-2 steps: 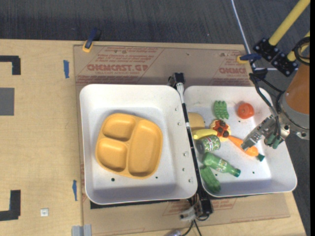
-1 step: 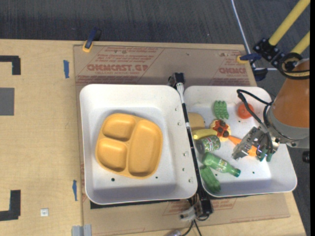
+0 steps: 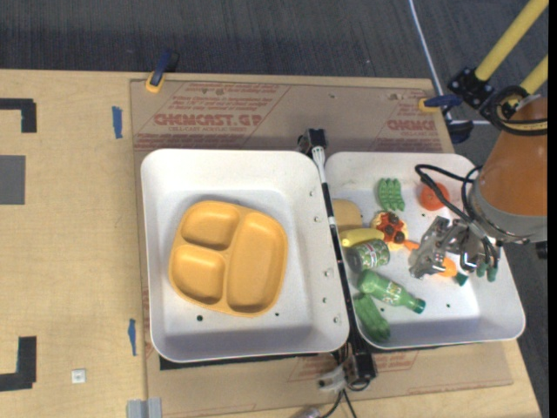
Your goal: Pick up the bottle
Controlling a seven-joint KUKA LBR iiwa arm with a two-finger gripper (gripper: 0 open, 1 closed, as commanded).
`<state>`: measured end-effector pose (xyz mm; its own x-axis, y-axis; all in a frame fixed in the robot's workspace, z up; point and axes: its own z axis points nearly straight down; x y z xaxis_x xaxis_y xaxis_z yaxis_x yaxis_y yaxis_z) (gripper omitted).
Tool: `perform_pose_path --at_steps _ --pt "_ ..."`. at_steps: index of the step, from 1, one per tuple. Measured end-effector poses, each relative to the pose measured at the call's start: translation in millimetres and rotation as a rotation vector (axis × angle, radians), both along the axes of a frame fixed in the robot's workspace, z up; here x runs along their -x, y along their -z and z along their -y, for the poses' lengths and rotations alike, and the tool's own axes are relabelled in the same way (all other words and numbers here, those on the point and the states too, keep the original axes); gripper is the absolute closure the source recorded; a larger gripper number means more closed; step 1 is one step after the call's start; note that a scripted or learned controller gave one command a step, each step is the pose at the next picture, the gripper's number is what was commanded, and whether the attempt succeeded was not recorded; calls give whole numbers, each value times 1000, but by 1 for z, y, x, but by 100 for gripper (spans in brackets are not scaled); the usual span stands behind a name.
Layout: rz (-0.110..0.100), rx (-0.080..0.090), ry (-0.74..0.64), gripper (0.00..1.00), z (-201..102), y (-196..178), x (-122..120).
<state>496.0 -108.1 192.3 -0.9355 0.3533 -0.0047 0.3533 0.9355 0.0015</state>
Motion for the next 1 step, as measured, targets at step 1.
perform_pose_path --at_steps 1 --pt "2 2 -367 100 27 -78 -11"
